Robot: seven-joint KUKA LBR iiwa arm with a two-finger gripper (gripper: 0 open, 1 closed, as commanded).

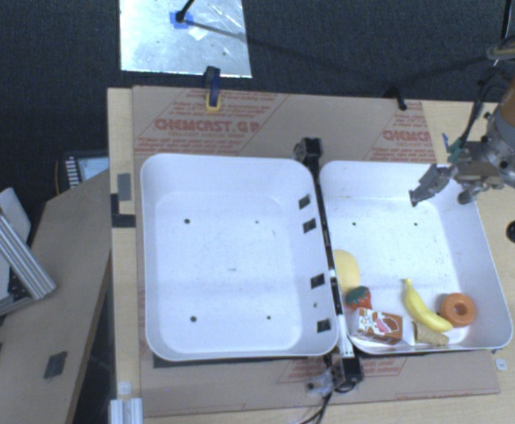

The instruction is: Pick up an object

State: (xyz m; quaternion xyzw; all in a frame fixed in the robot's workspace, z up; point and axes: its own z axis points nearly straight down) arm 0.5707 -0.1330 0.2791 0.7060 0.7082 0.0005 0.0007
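We see the end effector [443,186] hovering at two o'clock over the right bin [390,228], fingers spread and empty, so we should drop toward five o'clock onto the banana [423,308] (clear of the orange ring [458,308]).

One fixed camera looks down slantwise over both white bins [230,170].

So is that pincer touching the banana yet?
Apart. The camera view shows the pincer near the right bin's far side, with bare white floor between it and the banana.
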